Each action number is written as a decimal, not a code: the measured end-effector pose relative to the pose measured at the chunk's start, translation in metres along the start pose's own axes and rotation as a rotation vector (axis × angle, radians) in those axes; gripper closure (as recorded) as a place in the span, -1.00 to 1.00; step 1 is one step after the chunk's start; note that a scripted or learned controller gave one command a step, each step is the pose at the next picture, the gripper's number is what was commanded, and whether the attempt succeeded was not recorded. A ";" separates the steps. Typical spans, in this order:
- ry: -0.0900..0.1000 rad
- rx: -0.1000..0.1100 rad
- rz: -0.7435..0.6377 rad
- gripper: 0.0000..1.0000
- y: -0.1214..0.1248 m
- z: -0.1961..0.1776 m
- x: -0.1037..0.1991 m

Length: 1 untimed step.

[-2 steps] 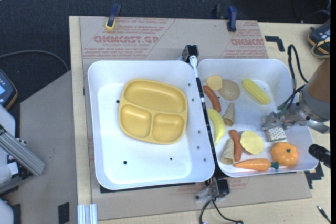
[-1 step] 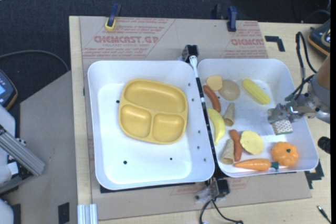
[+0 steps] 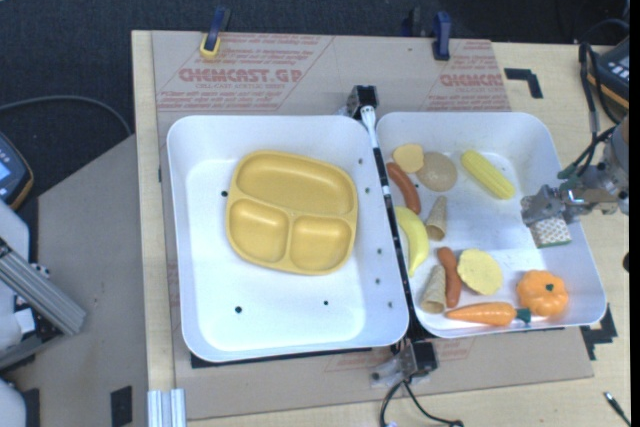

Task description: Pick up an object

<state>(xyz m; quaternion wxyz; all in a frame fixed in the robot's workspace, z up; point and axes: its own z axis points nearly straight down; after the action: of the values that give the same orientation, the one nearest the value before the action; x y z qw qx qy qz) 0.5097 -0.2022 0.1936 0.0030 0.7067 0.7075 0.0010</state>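
A: Where was the tool (image 3: 545, 207)?

B: Just above the small grey mesh-patterned block (image 3: 551, 232), right of the yellow plastic corn cob (image 3: 487, 174).

A: Was it grasping it?

B: I could not tell.

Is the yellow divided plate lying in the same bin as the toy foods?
No, the yellow divided plate lies alone in the left bin, while the toy corn and pumpkin lie in the right bin.

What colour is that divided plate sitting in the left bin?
The divided plate is mustard yellow all over, seen plainly in the camera view.
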 end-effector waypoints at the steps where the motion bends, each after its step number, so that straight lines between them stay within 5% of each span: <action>1: 0.000 0.001 -0.001 1.00 0.001 -0.033 0.000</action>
<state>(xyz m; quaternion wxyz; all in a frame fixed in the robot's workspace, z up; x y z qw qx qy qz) 0.5108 -0.2025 0.2267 0.0028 0.7066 0.7077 0.0008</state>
